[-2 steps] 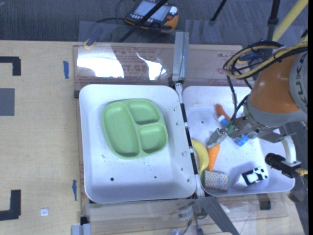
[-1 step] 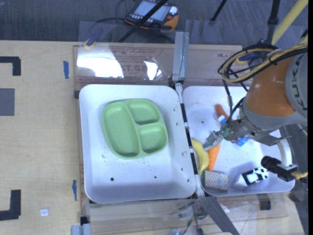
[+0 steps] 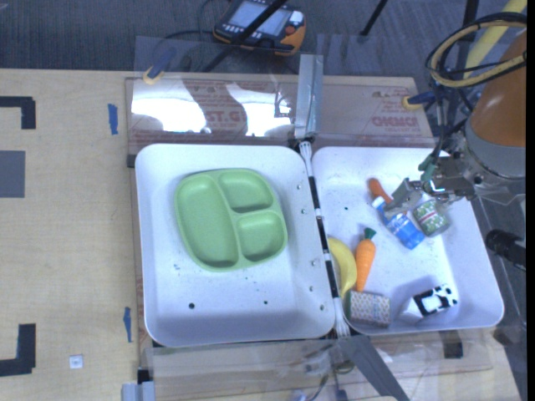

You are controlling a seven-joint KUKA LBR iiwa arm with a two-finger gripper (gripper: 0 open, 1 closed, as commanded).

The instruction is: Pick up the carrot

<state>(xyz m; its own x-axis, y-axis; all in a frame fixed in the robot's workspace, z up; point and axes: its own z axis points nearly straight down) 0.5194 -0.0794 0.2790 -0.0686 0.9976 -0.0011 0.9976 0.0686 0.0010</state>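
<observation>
One carrot [image 3: 365, 261], below-left of jaws [image 3: 420, 192], apart

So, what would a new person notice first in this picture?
Probably the green divided plate, alone in the left bin. Next, the orange carrot in the right bin, lying beside a yellow banana. The end effector hovers above a small blue bottle, away from the carrot.
</observation>
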